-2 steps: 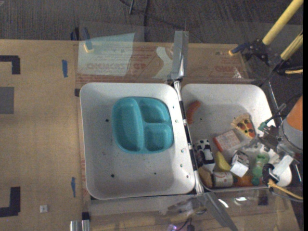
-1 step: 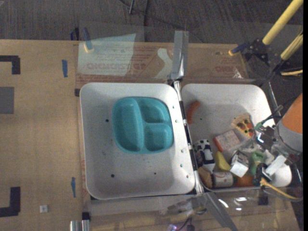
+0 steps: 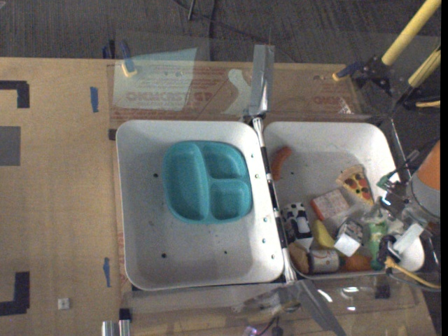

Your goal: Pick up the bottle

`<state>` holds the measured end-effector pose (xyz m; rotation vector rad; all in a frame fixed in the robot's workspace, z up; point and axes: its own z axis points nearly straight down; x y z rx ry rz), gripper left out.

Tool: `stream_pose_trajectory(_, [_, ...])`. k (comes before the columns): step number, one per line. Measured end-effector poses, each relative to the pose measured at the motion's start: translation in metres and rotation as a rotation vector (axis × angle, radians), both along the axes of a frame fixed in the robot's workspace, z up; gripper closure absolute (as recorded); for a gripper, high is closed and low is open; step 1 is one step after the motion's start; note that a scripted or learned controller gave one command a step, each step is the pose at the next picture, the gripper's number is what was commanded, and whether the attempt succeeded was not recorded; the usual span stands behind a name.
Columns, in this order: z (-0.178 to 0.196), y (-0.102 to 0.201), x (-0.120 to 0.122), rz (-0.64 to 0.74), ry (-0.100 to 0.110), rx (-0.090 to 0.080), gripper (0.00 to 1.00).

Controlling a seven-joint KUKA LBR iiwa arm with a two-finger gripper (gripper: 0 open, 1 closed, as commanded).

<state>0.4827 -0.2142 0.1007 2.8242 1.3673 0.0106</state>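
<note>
On the left of the worktop (image 3: pixel 56 208), bare cardboard carries black corner marks and small blue tape strips. Behind the bins lies a clear sheet over cardboard printed with red lettering (image 3: pixel 162 98); the words are too blurred to read. The left bin (image 3: pixel 136 257) holds a teal divided plate (image 3: pixel 208 181) near its middle. The right bin (image 3: pixel 329 140) holds a heap of small things along its near side: an orange piece (image 3: pixel 280 162) by the dividing wall, a black-and-white toy (image 3: pixel 299 220), a yellow banana-like piece (image 3: pixel 323 234), a small card with red print (image 3: pixel 330 204), unreadable, and a pizza-slice toy (image 3: pixel 357 183). The green bottle (image 3: pixel 378 235) stands in the right bin's near right corner, amid the clutter. The jaws (image 3: pixel 396 219) sit right over and beside the bottle, close to touching it; whether they are spread or pressed together cannot be told, nor whether they pinch it.
</note>
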Motion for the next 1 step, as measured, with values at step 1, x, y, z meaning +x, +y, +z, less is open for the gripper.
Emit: stream_pose_trajectory(1, [0.0988, 0.0315, 0.0101, -0.178, 0.01, 0.001, 1.0])
